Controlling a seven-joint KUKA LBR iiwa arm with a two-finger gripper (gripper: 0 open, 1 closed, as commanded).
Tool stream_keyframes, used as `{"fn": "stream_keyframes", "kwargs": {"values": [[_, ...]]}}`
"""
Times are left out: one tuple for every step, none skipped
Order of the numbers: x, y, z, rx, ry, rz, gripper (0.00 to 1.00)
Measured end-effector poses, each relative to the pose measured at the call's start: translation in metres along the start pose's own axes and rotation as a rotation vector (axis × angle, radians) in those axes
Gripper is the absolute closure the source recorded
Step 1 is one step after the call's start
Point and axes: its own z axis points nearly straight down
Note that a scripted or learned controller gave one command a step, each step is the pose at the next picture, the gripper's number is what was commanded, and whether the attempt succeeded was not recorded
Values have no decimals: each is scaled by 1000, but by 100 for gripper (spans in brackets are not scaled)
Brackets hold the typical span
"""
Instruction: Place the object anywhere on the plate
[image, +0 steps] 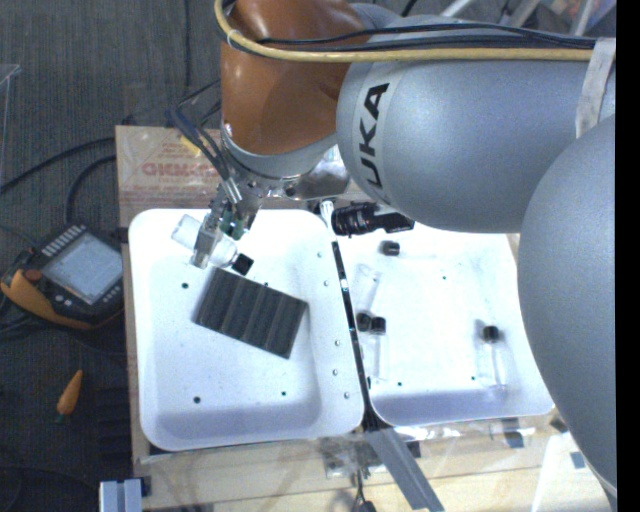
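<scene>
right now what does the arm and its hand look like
The arm is big, rounded and glossy grey, with black KUKA lettering on its side. An orange band rings it above the wrist, and a yellowish cable runs along its top. The hand is small, metallic and slim, with thin wires leading into it.

My own arm (470, 120) blocked the right bin's (440, 390) far edge and right side, and ran off the top and right edges. My gripper (215, 240) was too blurred to read finger state. Cardboard box (165, 165) lettering unreadable.
</scene>
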Motion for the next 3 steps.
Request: {"fn": "stream_keyframes", "kwargs": {"values": [[79,-41,-18,0,1,-312,100],[79,-41,-18,0,1,-313,0],[78,-40,-27,0,0,-312,100]]}}
